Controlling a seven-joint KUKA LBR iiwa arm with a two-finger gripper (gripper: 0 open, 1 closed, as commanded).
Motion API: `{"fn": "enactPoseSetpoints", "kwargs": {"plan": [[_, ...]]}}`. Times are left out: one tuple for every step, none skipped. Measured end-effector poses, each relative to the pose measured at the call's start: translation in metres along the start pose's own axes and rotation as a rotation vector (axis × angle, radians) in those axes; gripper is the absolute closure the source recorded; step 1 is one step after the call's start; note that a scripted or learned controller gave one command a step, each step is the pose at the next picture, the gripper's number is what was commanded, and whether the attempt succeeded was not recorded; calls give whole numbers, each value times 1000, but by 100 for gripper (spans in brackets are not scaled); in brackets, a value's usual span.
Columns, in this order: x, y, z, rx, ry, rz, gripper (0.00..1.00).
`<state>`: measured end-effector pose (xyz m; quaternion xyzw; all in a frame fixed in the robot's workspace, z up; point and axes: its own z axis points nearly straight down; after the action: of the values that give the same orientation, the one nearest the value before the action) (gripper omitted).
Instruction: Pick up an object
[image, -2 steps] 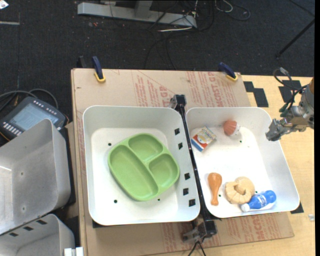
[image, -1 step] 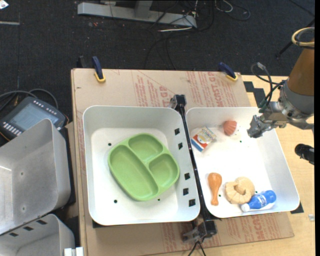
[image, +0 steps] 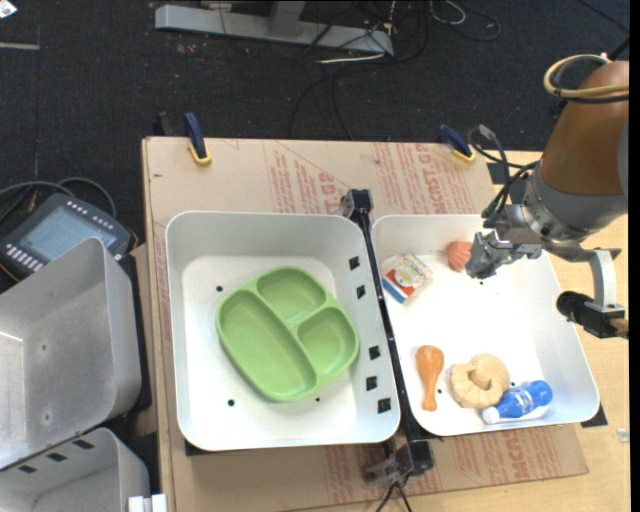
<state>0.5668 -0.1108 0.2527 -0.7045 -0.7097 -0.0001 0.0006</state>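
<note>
Over right bin (image: 560, 330), end effector (image: 484, 262) beside pink object (image: 458, 255), finger state unclear, carton (image: 405, 276) near

Right bin (image: 560, 330): open floor through the middle and right side. Obstacles: gripper (image: 484, 262) low at the upper part, just beside a pinkish object (image: 457, 254); small carton (image: 406, 276) near the left wall; drumstick (image: 430, 374), pastry (image: 478, 380) and blue bottle (image: 522, 400) crowd the near edge. Left bin (image: 190, 300): green divided plate (image: 288, 333) takes the centre; margins free.
</note>
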Motion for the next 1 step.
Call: {"fn": "enactPoseSetpoints", "kwargs": {"plan": [[56,12,4,-1,-1,0,100]]}}
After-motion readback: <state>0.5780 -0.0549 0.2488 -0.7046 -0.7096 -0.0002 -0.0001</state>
